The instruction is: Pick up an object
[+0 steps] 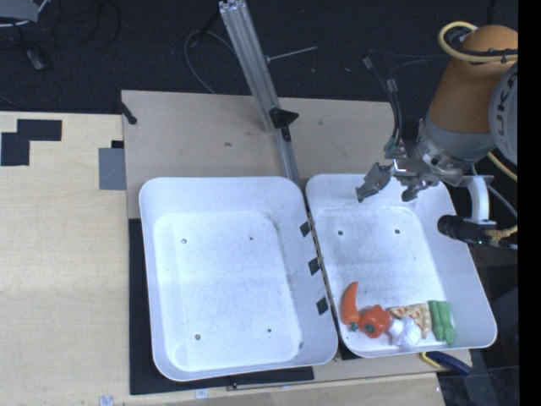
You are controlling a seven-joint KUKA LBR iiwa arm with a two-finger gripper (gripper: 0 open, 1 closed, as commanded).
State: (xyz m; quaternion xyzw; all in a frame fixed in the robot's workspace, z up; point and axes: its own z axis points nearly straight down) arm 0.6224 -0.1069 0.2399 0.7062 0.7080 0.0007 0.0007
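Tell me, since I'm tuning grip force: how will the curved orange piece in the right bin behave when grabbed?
The curved orange piece looks smooth and tapered, so it may slip or pivot. It seems small, probably light. It touches the red lump, which would likely shift too.

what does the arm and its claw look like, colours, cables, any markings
The arm is grey with a broad orange band above the wrist and dark lettering on its grey shell at the right edge. A yellowish cable loops over the top. The claw is small, dark metal with two fingers.
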